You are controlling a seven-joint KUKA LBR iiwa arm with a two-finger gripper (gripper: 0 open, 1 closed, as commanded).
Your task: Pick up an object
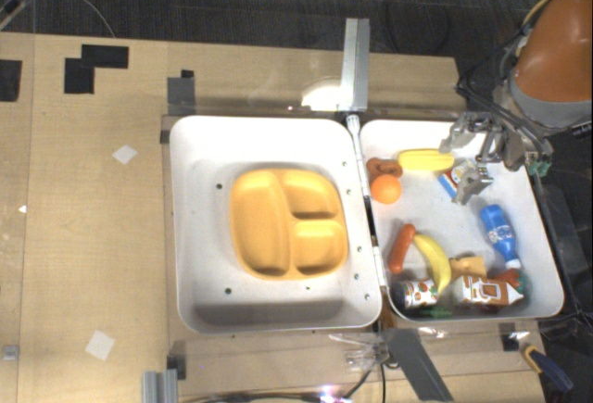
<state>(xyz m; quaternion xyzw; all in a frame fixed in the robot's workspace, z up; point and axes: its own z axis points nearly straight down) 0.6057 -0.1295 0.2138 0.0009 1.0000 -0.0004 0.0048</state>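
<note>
Two white bins sit side by side on the wooden bench [83, 234]. The left bin [195, 207] bears a yellow divided tray [285, 223]; the right bin [547, 285] holds the loose objects to pick from.

Camera view: the gripper [478, 162] hangs over the upper part of the right bin, below the arm's orange band [556, 49]. Its metal fingers [482, 177] point down toward a small white and blue packet [451, 181], but whether they are spread or closed cannot be told at this size, and nothing is clearly seen between them. Just beside it lie a yellow banana-shaped piece [426, 160] and, lower right, a blue bottle [497, 230]. Further left are an orange ball [386, 191] and a brown piece [383, 169]; toward the bin's near edge lie a red sausage [401, 245], a second banana [433, 262], a can [419, 293] and a small carton [482, 292].

Judged from this, the step in hand is the descent onto a chosen object. Doing it well likely means centring over the packet or the bottle, which lie apart from their neighbours, lining the fingers across the narrow side, and going low enough before closing. The crowded near edge looks harder.
</note>
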